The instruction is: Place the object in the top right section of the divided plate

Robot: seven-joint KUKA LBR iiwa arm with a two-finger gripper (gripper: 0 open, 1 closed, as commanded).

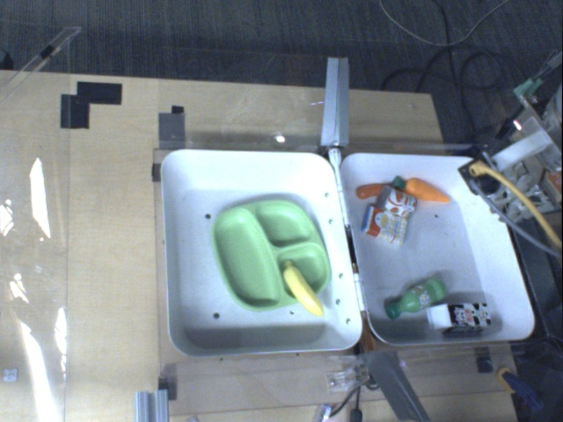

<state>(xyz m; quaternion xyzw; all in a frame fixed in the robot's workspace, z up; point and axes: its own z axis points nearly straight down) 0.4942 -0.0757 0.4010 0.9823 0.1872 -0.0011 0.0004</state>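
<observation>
Gripper [512,179], state untellable, hangs at the bin's edge, while the yellow banana [303,290] lies in the green divided plate's [242,262] lower-right section, leaving top-right unfilled.

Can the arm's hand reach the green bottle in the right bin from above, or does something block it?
Probably yes. The green bottle lies on its side near the front of the right bin with nothing on top of it. A small white box sits close beside its base, so a wide grasp there might bump it.
</observation>
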